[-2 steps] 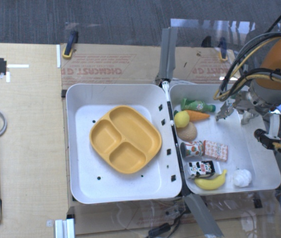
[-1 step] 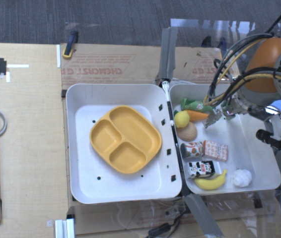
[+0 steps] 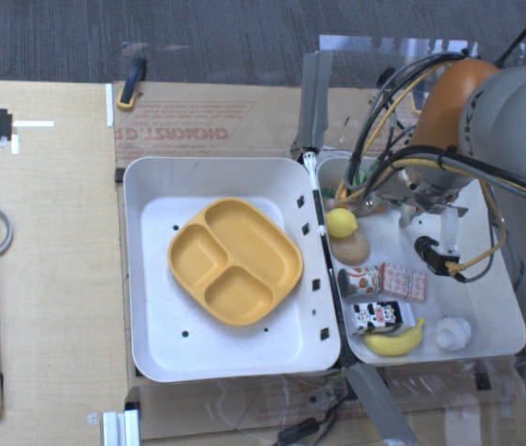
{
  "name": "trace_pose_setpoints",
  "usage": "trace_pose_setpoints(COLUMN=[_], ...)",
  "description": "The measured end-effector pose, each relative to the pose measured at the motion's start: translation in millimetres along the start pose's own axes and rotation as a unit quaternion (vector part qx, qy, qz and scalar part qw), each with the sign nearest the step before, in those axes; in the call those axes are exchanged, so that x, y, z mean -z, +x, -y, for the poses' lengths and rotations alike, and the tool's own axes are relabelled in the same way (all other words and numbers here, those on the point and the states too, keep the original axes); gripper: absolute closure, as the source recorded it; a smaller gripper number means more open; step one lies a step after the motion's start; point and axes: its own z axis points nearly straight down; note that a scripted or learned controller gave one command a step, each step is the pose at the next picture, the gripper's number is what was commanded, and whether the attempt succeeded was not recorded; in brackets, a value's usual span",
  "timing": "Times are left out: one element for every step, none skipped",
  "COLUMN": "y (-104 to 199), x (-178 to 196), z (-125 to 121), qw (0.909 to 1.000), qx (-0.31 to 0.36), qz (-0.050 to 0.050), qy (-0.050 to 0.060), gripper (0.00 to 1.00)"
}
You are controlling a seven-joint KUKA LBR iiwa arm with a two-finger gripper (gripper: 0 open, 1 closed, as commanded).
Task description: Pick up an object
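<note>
Two shallow white bins sit side by side on the bench. One, the left bin [image 3: 142, 277], holds a yellow plastic plate with three compartments [image 3: 235, 261], lying flat near its middle. Its neighbour, the right bin [image 3: 500, 314], carries the loose things — a round yellow lemon [image 3: 341, 222] touching a brownish rounded lump [image 3: 351, 247] just below it, a small red-and-white packet [image 3: 402, 282], a black-and-white carton [image 3: 376, 316], a yellow banana [image 3: 395, 340] along the near wall and a white crumpled object [image 3: 453, 332]. Above this bin's far end hangs the grey arm with its orange band [image 3: 453, 100], cables looping around it; the gripper [image 3: 427, 214] points down beside the lemon — whether it is open or closed cannot be told.
</note>
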Motion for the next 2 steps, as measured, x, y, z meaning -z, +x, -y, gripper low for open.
trace_pose_setpoints(y=[-0.9,-70.2], x=[9.5,-0.4], z=[-0.4,50.4], qw=[1.0,0.9981], qx=[0.001,0.061], qz=[0.001,0.0], qy=[0.0,0.0], gripper=[1.0,1.0])
